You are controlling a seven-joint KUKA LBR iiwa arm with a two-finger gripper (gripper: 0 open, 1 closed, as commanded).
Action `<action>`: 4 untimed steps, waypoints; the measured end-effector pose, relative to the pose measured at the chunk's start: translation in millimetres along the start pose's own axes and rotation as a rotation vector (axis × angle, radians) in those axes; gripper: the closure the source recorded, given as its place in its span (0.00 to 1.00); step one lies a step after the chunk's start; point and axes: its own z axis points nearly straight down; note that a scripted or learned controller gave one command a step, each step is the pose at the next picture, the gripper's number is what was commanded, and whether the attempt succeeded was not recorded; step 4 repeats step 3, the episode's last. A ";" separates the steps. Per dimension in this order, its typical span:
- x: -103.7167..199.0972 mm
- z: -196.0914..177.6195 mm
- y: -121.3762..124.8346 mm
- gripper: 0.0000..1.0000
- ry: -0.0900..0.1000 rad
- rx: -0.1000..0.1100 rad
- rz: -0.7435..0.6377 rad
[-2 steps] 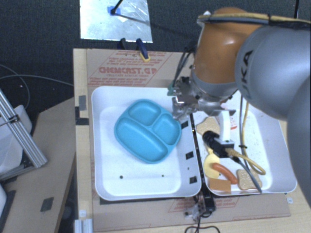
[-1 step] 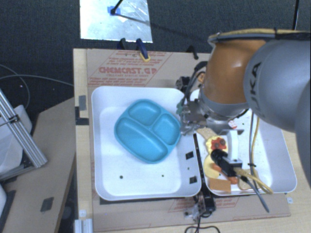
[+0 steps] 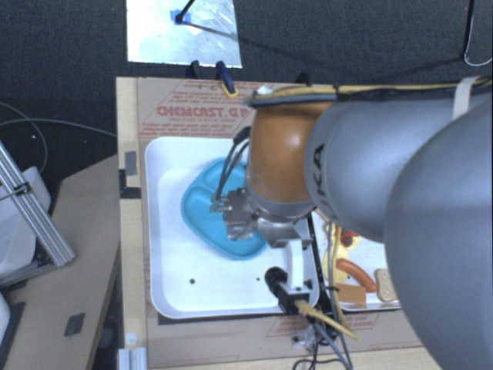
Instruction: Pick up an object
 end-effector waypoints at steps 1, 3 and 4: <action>-45.6 0.6 62.8 1.00 -0.003 -0.008 0.015; -50.5 -142.9 14.6 1.00 -0.001 -0.009 0.003; -50.5 -142.9 14.6 1.00 -0.001 -0.009 0.003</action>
